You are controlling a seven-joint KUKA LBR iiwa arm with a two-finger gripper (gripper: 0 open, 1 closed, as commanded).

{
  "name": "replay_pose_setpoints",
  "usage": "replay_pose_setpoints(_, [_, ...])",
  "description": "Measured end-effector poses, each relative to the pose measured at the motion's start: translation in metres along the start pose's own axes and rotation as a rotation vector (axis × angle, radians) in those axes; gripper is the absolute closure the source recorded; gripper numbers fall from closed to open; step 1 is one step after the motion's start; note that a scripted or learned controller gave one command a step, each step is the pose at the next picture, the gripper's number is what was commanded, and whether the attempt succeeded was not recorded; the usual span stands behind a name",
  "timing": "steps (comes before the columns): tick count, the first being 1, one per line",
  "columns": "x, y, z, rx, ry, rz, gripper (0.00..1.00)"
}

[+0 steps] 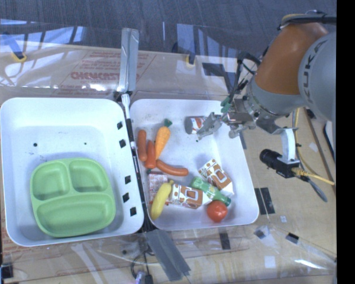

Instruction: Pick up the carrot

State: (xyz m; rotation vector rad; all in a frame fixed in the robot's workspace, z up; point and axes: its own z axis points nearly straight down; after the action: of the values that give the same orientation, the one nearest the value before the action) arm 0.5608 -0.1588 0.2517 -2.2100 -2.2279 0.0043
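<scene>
The carrot [162, 141], orange with a green top, lies in the right bin [244, 158] near its upper left, pointing toward the near side. My gripper [220, 128] hovers over the bin's upper right part, well to the right of the carrot. Its fingers [207, 126] are open, with nothing between them. A small brown-and-white packet [193, 123] lies just left of the fingertips.
Beside the carrot lie red sausages [142, 144], with another one [172, 170] below it. A banana [160, 199], snack packets [216, 176] and a tomato [217, 211] fill the bin's near part. The left bin [23, 117] holds a green divided plate [73, 196].
</scene>
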Motion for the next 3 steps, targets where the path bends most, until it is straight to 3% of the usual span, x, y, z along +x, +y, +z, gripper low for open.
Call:
replay_pose_setpoints(1, [0.052,0.028,0.161,-0.001,-0.001,0.004,0.00])
replay_pose_setpoints(2, [-0.027,0.056,0.099,-0.005,-0.001,-0.069,0.00])
replay_pose_setpoints(3, [0.000,0.089,0.166,0.027,0.000,0.064,0.00])
